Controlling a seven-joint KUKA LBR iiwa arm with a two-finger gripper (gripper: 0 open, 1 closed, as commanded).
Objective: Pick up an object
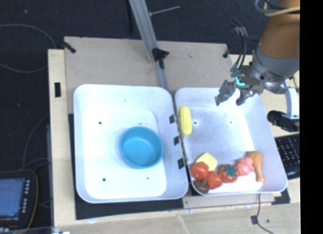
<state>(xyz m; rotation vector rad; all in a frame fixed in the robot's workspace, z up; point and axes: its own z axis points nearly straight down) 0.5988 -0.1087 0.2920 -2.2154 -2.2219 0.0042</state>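
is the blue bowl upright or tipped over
Upright: the blue bowl sits in the left bin with its round opening facing up and its inside visible.

Keyboard (288, 153) right, tablet (15, 198) bottom-left

A yellow corn cob (185, 120) is lying lengthwise against the left wall of the right bin (252, 127). A yellow block (207, 160), red tomatoes (214, 174), a pink toy (244, 166) and an orange piece (256, 164) are crowding together at this bin's near edge.
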